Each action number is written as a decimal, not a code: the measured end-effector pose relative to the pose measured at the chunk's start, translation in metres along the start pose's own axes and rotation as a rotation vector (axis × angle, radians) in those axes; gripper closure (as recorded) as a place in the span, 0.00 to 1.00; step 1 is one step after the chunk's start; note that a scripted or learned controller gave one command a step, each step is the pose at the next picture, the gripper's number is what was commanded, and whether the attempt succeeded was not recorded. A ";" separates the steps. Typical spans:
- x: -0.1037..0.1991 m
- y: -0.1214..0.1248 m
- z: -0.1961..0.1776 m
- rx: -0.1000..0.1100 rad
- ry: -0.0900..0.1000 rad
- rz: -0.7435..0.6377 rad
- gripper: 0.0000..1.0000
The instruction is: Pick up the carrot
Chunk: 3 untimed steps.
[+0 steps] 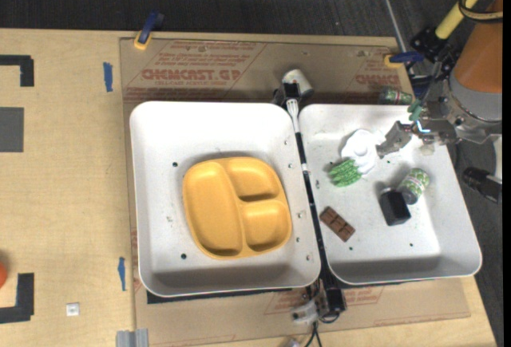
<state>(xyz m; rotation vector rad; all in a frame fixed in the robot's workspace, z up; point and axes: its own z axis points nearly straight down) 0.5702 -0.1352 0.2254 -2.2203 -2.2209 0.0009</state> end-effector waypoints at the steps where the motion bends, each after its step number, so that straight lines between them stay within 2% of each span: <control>1: 0.042 -0.057 0.108 0.000 0.000 -0.108 0.00; 2: -0.019 0.016 0.083 -0.003 -0.001 -0.008 0.00; 3: 0.021 -0.052 0.140 -0.004 0.000 0.168 0.00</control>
